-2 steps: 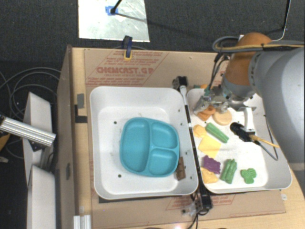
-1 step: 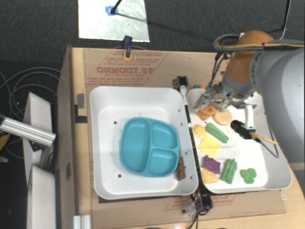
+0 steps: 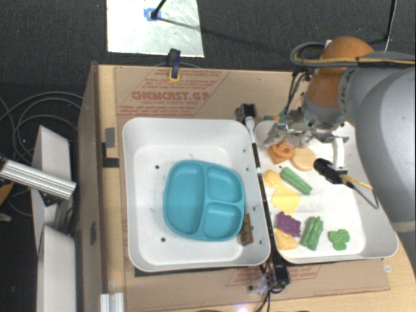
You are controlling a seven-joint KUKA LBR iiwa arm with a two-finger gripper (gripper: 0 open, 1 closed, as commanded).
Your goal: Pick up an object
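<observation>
cardboard-topped bench, two white bins. left bin (image 3: pixel 140 174) holds blue divided plate (image 3: pixel 205 200). gripper (image 3: pixel 290 135) low over right bin (image 3: pixel 377 239), just above orange piece (image 3: pixel 281 152); finger state unclear (cannot tell). nothing lifted; grasp and lift remain, by my judgement.

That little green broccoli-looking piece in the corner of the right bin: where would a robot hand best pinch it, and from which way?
Probably straight down from above, pinching the green broccoli piece across its narrow middle. It lies flat on the right bin floor, apart from the green bundle beside it, so fingers should fit on both sides. The bin's wall nearby makes a sideways approach awkward.
</observation>
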